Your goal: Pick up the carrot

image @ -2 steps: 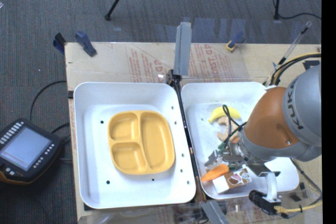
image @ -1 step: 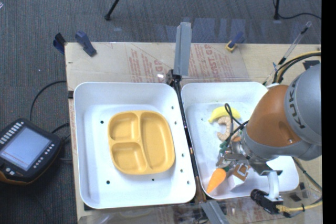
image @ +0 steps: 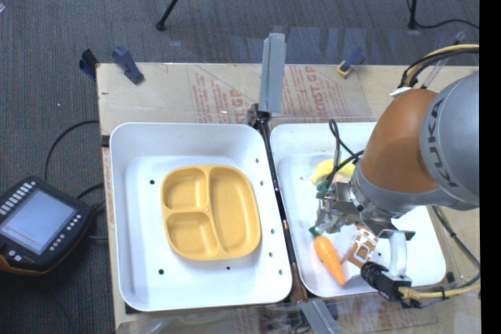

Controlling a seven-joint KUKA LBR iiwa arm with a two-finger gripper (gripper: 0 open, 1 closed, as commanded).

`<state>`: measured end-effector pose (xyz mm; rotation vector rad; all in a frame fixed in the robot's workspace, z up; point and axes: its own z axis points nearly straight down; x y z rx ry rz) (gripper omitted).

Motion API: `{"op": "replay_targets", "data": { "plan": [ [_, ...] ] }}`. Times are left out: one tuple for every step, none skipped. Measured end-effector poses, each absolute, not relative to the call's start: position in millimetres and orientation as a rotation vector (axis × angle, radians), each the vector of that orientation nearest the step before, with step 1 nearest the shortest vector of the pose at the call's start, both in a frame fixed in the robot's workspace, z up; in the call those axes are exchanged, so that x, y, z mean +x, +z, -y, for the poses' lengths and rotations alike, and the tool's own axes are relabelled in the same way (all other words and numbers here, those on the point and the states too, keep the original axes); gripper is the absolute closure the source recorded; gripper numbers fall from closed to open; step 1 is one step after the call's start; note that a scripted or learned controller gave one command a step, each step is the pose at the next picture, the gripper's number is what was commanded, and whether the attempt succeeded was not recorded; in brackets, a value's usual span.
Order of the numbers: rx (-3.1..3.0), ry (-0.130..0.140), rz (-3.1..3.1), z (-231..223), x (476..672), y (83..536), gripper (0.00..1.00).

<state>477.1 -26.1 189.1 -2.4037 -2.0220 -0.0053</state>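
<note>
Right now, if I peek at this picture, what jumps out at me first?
Probably the big robot arm, grey with a fat orange band, leaning in from the right over the right bin. Just below it an orange carrot lies near that bin's front edge, with something yellow peeking out further back. In the left bin sits a yellow tray with three compartments.

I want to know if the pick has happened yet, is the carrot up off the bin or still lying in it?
Lying in it. The carrot rests flat on the floor of the right bin, near its front wall, with the gripper just above its green end.
</note>
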Motion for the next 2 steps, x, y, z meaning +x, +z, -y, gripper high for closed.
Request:
{"op": "replay_targets", "data": {
  "plan": [
    [-2.404,0.007,2.015,28,475.2,185,0.0],
    [-2.445,-0.005,1.974,79,477.6,104,0.0]
  ]
}}
